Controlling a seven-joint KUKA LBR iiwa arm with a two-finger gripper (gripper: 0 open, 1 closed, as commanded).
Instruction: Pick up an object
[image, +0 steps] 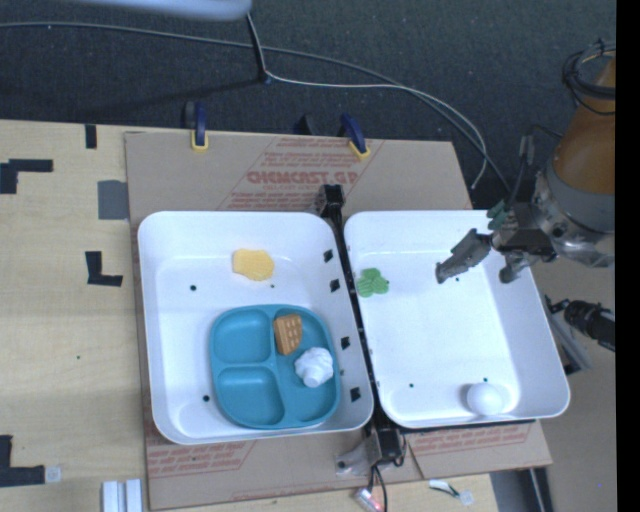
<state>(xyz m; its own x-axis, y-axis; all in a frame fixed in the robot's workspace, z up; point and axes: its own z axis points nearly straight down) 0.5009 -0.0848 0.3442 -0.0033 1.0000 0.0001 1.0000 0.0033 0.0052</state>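
Overhead, open-fingered tool (480, 260) above right bin (520, 330); red lettering, not clearly legible, on cardboard sheet (290, 175).

A: What lies under everything?

B: A pale wooden bench (60, 330), with dark tape marks (97, 268) scattered across its left side. On it sits a brown cardboard sheet (290, 175) printed with red lettering, pinned at its far edge by two blue-and-yellow clamps (199, 127).

A: And beyond the bench?

B: Dark grey carpet-like floor (420, 50) along the far side. Thin pale cables (330, 70) trail across it, one curving toward the right.

A: Anything at the near edge?

B: A small cluster of wires (372, 490) at the cardboard's near edge, and a pale ridged strip (120, 494) at the near left.

A: The light?

B: Even and soft, with faint shadows.
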